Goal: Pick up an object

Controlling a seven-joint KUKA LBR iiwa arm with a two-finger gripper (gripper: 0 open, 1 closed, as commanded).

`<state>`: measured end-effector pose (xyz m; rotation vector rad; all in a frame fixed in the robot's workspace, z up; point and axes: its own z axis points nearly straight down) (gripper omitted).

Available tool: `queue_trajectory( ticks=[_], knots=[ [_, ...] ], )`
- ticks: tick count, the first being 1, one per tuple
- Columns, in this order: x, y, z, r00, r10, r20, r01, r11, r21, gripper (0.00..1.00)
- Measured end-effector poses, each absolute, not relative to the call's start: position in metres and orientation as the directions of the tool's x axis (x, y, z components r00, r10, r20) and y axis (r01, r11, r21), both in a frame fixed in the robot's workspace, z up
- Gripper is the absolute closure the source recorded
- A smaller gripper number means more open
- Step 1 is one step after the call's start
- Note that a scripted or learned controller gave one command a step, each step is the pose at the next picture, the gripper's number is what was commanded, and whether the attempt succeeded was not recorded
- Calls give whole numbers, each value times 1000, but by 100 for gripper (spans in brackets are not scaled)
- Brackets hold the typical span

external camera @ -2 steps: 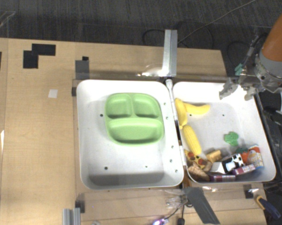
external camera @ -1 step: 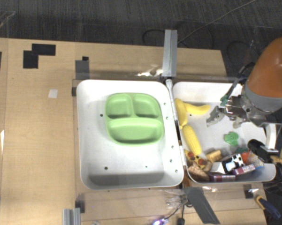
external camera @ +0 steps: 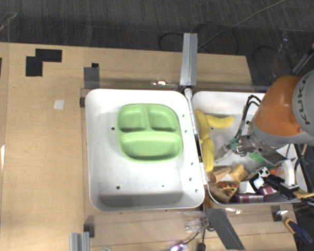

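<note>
Over the right bin, toward four o'clock, your claw hovers above clutter, its state unreadable, with nothing lifted yet.

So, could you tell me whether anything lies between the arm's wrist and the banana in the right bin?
Nothing visible does. The banana lies along the right bin's left wall, and bare white floor separates it from the wrist. The clutter sits nearer the camera.

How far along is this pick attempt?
Done: the arm has reached into the right bin, above its clutter beside the banana. In hand: nothing visibly held; the hand is hard to read. Left: grasping and lifting. The green tray lies in the left bin.
</note>
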<state>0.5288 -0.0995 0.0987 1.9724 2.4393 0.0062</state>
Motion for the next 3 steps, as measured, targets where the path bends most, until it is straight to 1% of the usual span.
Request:
queue_trajectory(
  ticks=[1,2,3],
  knots=[
    [611,-101,90,-341,940,-5,940,341,13,0],
    [614,-99,103,-341,940,-4,940,341,20,100],
    [657,-43,187,-258,966,-2,966,258,8,100]
  ],
)
